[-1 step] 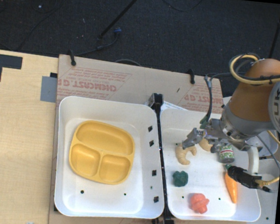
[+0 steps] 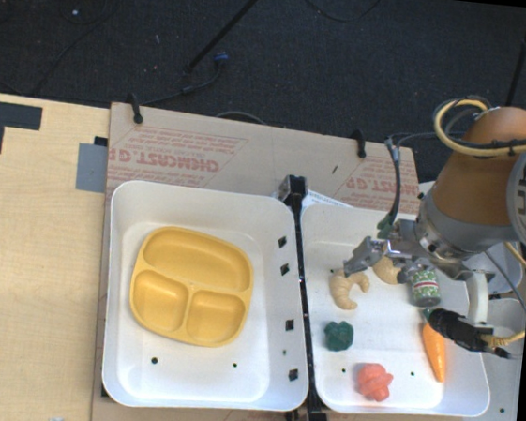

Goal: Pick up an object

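My gripper is low in the right bin, near its back, and looks open. One grey finger slants down to the left, just above a beige croissant-shaped toy. A second small beige piece lies under the gripper, between the fingers, but it is not gripped. Close on the right sits a small green-labelled can. Further forward lie a dark green toy, a pink-red toy and an orange carrot.
The left bin holds a yellow divided plate. A black divider runs between the two bins. Cables and a black-and-yellow connector hang by the right bin's right rim, above the carrot.
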Controlling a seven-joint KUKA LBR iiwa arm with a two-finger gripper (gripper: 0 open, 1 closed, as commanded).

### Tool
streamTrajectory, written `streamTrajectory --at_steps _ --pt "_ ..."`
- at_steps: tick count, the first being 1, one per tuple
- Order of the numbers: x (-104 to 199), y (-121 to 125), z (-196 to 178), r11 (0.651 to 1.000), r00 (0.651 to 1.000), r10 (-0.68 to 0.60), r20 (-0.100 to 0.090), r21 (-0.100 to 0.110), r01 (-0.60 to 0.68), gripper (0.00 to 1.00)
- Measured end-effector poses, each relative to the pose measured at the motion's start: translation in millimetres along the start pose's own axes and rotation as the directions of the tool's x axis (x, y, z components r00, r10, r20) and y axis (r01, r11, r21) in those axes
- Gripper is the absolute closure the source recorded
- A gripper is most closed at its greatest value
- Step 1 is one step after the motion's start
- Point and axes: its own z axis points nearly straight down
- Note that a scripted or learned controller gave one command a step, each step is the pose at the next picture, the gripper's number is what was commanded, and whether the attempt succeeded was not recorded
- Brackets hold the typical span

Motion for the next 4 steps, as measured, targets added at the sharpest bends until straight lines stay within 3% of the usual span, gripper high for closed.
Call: streamTrajectory --at_steps 2,3,4 --pt "-2.9 2.3 105.9 1.000 1.000 0.001 0.000 0.004 -0.001 0.00" --pt "-2.6 2.3 129.9 1.000 1.000 0.001 0.000 -0.001 -0.001 0.00" --pt "-3.2 2.9 119.8 1.000 1.000 0.005 -0.002 0.000 -0.005 1.00"
